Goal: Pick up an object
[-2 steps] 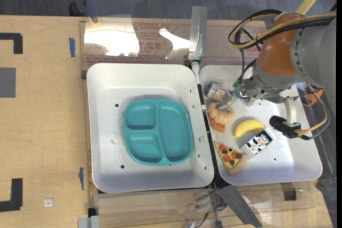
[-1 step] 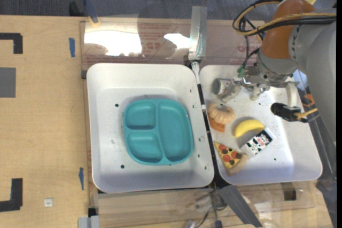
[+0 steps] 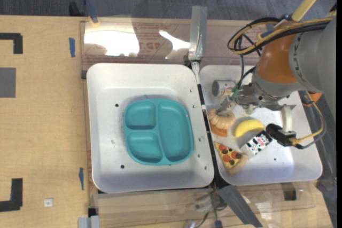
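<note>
The right bin (image 3: 299, 168) holds several small things. A silver can (image 3: 221, 86) lies near its back left corner. An orange, ridged pastry-like toy (image 3: 220, 124) sits by the left wall, with a yellow banana (image 3: 249, 127) just to its right. A pizza slice (image 3: 231, 157) lies at the front left, and a small white box with dark marks (image 3: 257, 142) is beside it. My gripper (image 3: 232, 102) hangs low over the back edge of the orange toy, between the toy and the can. Nothing is visibly held.
The left bin (image 3: 101, 88) carries a teal divided plate (image 3: 158, 131) in its middle. A metal divider (image 3: 197, 40) stands behind the gap between the bins. The arm's wrist covers the back right part of the right bin.
</note>
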Robot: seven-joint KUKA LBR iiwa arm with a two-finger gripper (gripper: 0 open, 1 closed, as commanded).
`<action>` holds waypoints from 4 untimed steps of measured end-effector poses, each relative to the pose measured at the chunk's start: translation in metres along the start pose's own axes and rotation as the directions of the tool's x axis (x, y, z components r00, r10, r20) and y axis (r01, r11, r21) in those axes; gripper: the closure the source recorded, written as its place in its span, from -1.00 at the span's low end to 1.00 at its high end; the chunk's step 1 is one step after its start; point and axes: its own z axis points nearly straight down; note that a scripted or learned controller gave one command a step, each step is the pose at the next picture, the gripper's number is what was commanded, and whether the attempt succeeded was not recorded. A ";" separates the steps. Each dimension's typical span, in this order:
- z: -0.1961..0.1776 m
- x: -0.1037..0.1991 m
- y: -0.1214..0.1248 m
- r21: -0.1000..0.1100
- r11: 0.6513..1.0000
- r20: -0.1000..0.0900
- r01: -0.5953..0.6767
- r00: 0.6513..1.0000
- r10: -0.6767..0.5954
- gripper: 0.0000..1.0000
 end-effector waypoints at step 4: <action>0.002 -0.035 0.052 0.001 1.000 -0.001 0.010 1.000 -0.010 -1.00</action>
